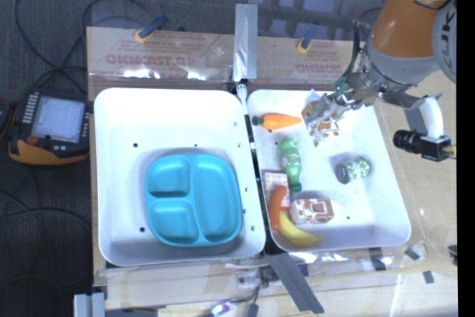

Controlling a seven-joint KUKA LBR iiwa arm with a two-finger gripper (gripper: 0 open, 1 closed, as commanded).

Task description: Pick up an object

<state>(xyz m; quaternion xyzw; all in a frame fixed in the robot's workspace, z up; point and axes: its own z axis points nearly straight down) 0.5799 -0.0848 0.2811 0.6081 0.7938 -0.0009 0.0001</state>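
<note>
End effector (324, 115) fingers blurred against a small carton, arm (415, 4) cut off at the right edge

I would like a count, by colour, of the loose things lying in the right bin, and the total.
Orange: 2, a carrot and a second orange piece
Green: 1, a bottle
Yellow: 1, a banana
Orange and white: 2, a small carton and a packet by the gripper
Grey-green: 1, a round object
Total: 7

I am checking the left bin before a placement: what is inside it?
Inside the left bin lies one blue divided plate with three compartments, nothing in them. The bin floor under the plate is covered.
</note>
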